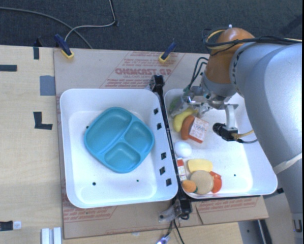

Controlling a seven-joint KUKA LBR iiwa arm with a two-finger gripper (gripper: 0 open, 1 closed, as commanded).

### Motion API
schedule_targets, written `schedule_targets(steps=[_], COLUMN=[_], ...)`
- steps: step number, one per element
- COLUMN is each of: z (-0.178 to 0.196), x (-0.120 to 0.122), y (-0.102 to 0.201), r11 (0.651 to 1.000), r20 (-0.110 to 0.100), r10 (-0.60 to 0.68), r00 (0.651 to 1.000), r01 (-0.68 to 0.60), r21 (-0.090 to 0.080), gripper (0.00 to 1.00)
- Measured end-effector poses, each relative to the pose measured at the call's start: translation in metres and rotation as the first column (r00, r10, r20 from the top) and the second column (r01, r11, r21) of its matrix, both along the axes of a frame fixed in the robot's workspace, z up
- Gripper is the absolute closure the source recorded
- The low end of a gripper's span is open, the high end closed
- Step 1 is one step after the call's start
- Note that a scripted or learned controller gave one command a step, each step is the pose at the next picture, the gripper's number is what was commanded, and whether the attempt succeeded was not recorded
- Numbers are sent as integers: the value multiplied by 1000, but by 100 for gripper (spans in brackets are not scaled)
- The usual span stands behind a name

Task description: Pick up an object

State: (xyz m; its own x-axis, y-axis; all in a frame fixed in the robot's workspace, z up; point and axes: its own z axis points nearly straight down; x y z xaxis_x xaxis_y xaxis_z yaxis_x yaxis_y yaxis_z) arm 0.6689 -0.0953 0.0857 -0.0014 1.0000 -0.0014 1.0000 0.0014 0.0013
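On the desk (20,136), the tool (195,99) hovers over the right bin (253,179)'s yellow banana (181,120); its state I cannot tell; a descent comes next.

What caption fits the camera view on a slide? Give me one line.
Grey KUKA arm's pincer reaches into the right white bin of toy food; a blue sectioned plastic plate lies in the left white bin.

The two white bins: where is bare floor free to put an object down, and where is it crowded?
The left bin has bare floor around the blue divided plate, widest along its near edge. In the right bin, a bare patch lies on the far-right side, beyond the yellow block. Its left side is crowded: the gripper, banana, white ball and food pile.
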Motion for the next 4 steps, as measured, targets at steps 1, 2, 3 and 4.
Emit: schedule_targets(steps=[1,2,3,4], z=[3,1,1,0], x=[-92,-162,-97,-31], y=[1,-12,-7,1], r11=[1000,1000,1000,1000], r20=[-4,4,5,3], r10=[-1,-2,0,1], r00=[1000,1000,1000,1000], r01=[1,2,0,-1], r21=[2,-1,0,0], gripper=[0,0,0,0])
